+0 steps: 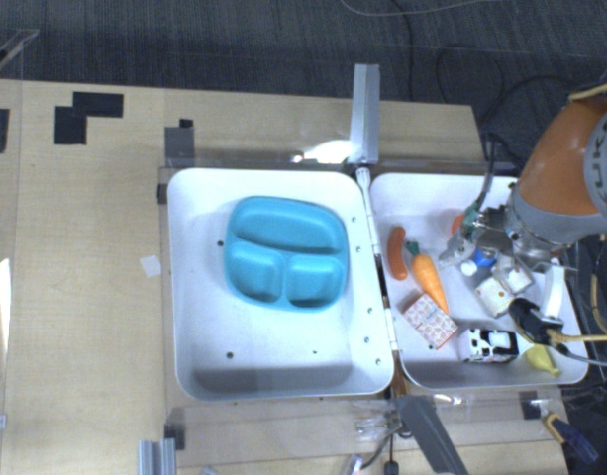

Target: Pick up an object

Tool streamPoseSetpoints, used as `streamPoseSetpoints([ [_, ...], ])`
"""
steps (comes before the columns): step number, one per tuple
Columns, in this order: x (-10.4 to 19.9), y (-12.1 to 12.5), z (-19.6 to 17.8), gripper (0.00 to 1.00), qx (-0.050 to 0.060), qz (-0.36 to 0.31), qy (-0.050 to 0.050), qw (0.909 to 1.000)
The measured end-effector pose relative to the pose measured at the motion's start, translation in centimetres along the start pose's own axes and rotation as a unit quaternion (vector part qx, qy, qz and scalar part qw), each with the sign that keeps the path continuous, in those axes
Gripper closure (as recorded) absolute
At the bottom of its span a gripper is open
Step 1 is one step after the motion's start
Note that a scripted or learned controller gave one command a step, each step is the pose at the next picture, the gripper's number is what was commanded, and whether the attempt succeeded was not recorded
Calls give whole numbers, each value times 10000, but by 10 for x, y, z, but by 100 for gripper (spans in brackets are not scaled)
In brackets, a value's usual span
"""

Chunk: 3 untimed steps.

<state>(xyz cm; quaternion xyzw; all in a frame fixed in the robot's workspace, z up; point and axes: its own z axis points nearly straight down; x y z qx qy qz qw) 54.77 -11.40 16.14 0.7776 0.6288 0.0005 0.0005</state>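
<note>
The right bin (422, 194) holds an orange carrot (429, 281), a red-orange sausage-shaped piece (396, 250), a red-and-white checkered packet (429, 322), a black-and-white toy (491, 344) and a yellow piece (542, 360). My gripper (473, 247) is low over the right half of this bin, just right of the carrot. A small orange thing (459, 225) and a small blue thing (470, 266) show right by the gripper's tip. I cannot tell whether either is held.
The left bin (189, 295) holds a blue divided tray (284, 251) near its middle. A metal post (365, 117) stands behind the wall between the bins. The arm's orange band (565, 161) hangs over the right bin's far right corner.
</note>
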Motion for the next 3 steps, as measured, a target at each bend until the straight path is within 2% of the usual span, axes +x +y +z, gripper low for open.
streamPoseSetpoints([
  [1,24,14,71,0,-51,-1798,0,9837],
  [2,27,16,59,100,-79,-1810,19,9835],
  [3,76,11,-49,100,-26,-2117,0,9773],
])
